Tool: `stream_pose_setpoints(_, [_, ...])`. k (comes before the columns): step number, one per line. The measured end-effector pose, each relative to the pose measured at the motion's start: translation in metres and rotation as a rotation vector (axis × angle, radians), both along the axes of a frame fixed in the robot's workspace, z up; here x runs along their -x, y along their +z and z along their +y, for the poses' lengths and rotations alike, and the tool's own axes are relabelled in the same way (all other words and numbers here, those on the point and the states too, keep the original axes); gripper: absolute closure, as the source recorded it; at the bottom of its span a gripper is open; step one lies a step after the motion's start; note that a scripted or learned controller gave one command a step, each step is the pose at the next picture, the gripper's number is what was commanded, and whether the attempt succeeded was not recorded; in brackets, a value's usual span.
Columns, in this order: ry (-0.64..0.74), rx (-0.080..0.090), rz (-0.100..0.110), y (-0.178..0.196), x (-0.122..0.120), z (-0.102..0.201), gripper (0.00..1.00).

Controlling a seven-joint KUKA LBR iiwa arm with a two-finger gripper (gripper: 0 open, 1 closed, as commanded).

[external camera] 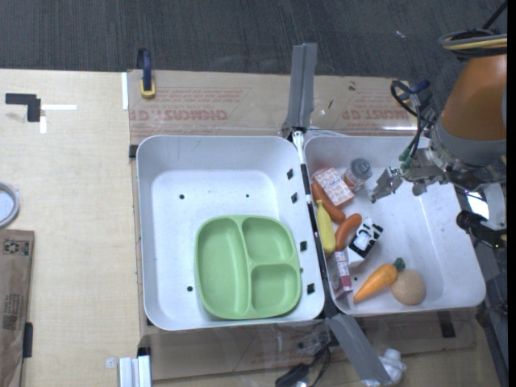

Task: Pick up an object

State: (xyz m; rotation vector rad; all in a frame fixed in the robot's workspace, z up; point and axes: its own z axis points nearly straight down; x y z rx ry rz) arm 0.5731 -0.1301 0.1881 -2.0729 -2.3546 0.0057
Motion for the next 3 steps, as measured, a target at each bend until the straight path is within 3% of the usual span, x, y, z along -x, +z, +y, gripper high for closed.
stream_pose_setpoints(1, [0.195,-0.001,-0.001,-0.082,0.037,0.026,0.0])
stream_pose_setpoints(2, [0.217,0.0,-0.003,-0.008,0.027,0.023,0.0])
stream_pose_setpoints(3, [0.386,-0.002,-0.001,-0.096,0.034,0.02,0.0])
